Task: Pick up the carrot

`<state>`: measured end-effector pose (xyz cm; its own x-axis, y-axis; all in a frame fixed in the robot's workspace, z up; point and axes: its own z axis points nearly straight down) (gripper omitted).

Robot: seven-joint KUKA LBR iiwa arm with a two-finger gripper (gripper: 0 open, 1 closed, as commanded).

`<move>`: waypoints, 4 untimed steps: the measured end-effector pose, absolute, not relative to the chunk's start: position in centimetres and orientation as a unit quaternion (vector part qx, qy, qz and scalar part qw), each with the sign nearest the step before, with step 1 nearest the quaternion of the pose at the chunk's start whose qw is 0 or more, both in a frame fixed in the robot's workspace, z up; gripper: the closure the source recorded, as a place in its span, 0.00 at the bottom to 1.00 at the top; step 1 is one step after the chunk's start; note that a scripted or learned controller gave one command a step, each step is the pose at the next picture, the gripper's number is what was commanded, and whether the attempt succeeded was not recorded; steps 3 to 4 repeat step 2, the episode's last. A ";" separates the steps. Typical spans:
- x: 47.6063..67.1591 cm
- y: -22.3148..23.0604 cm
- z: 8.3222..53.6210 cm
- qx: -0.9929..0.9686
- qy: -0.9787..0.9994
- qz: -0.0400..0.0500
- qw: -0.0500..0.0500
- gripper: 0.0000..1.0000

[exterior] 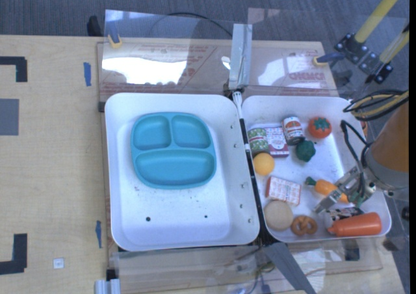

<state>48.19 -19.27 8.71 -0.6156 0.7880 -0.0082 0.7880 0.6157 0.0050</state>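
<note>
The carrot (pixel 322 187) is small and orange with a green top, and it lies on the floor of the right bin (pixel 338 112), pointing left. My gripper (pixel 338 193) is low over the bin right at the carrot's orange end. It looks open, with one silver finger (pixel 327 203) in front of the carrot and the other (pixel 351 180) behind it. The carrot rests on the bin floor, touching or nearly touching the fingers. The grey arm with its orange band (pixel 396 146) comes in from the right.
The right bin also holds a tomato (pixel 319 127), a small can (pixel 293 129), a green toy (pixel 305 150), a boxed item (pixel 268 140), a lemon (pixel 263 164), a cracker pack (pixel 284 190), a bun (pixel 279 214), a pretzel (pixel 303 225) and a long orange-red piece (pixel 355 224). In the left bin (pixel 123 208) sits a blue divided plate (pixel 173 149).
</note>
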 end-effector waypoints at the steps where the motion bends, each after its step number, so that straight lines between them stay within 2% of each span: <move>1: 48.4 -19.3 9.8 0.440 0.898 0.002 0.009 1.00; 2: 49.5 -10.2 16.9 0.548 0.836 0.000 0.001 1.00; 4: 49.5 -10.2 16.9 0.548 0.836 0.000 0.001 1.00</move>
